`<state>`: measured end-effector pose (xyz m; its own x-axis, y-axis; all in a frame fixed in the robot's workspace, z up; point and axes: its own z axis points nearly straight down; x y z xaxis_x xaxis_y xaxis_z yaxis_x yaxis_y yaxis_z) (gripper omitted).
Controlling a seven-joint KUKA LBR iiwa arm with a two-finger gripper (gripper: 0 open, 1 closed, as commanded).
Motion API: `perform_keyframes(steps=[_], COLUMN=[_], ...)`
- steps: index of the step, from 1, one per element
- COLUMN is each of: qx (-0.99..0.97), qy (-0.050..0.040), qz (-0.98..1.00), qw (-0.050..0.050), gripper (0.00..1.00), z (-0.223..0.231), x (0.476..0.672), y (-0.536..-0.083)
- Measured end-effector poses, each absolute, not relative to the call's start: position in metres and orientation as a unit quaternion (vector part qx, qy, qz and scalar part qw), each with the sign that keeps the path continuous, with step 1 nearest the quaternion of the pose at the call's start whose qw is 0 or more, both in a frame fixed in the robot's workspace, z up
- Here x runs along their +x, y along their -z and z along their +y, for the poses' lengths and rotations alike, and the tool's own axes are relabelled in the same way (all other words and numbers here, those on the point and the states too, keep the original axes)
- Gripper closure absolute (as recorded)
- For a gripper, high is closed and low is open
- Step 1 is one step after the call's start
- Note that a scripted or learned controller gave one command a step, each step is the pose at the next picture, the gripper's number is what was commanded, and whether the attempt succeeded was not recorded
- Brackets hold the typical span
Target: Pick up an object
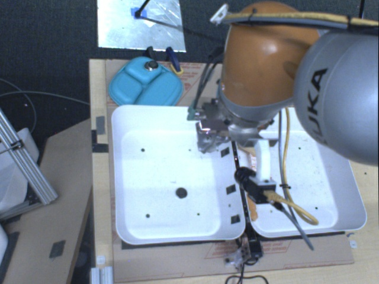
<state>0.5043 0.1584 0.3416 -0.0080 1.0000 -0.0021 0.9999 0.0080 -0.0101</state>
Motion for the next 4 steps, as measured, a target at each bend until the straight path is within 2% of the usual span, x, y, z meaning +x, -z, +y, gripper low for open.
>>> perform_keyframes(steps=[1, 2, 3, 4], qx=[-0.705, -0.704, -0.711, -0.706], qy=[0.0103, -0.0024, -0.0055, 0.0100], qz=[-0.709, -0.710, -0.703, -0.709], qw=[-0.005, 0.002, 0.002, -0.005], gripper=[1.00, 1.00, 1.00, 1.00], z=[0.176, 0.232, 0.112, 0.120], x=[0.546, 0.549, 0.498, 0.490], y=[-0.523, -0.423, -0.332, -0.545])
